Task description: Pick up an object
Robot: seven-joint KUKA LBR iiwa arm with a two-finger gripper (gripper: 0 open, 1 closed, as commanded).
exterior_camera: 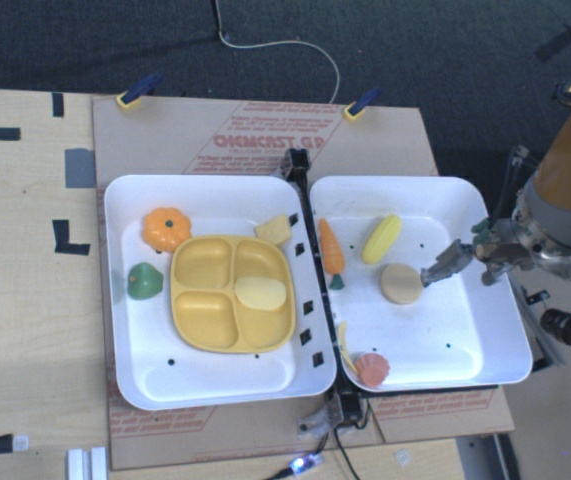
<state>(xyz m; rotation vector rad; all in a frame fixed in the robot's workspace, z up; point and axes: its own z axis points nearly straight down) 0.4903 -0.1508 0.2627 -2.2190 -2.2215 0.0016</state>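
my gripper (pixel 447 265) sits over the right bin (pixel 465 353), coming in from the right side, w/ the grey wrist and orange band up by the bin's right wall. can't tell its state from this angle. the one dark finger i can see (pixel 443 266) points left and ends just beside the tan round disc (pixel 401 284), right at its right edge; can't tell if it's touching. nothing visibly between the fingers, so not holding anything as far as i can see.

right bin stuff: tan disc near the middle, yellow corn cob (pixel 381 238) just above-left of it, tilted. orange carrot (pixel 331 250) lies along the left wall, green end down. pink shell-like piece (pixel 371 369) in the near-left corner, next to a thin yellow strip (pixel 343 343) against the divider.

left bin (pixel 125 368): yellow sectioned plate (pixel 205 308) in the middle w/ a pale yellow oval thing (pixel 261 292) in its right compartment. orange pumpkin (pixel 166 228) up-left of the plate, green round item (pixel 145 282) below that, both just beside the plate's rim. pale yellow wedge (pixel 274 230) at the plate's top-right, near the divider.

both bins rest on a cardboard sheet (pixel 265 143) w/ red print, clipped at the top corners; white cable (pixel 265 43) loops above it on the dark floor.
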